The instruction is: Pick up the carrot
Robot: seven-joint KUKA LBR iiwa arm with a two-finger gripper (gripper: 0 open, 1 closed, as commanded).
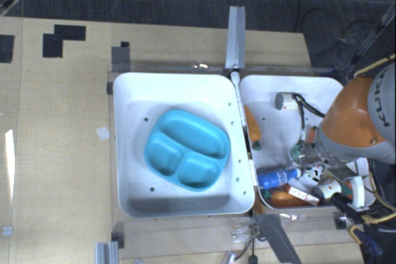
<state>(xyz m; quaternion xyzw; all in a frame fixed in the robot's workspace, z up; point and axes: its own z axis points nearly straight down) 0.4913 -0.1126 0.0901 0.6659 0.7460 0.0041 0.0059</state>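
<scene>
Two shallow white bins sit side by side on the pale wooden table (55, 151). In the left white bin (127, 133) lies one turquoise plastic divided plate (185, 148), three compartments, tilted across the middle. On to the right white bin (272, 86): the carrot (251, 125), a slim orange tapered piece, lies along the left wall at about nine o'clock, a darker tip at its lower end. Just one carrot. At six o'clock, one blue plastic bottle with a white cap (276, 179), and beside it an orange item (286, 198) I can't identify. The grey arm's gripper (311, 165) hangs over that clutter, well apart from the carrot; whether its fingers are open or closed, I can't tell.
</scene>
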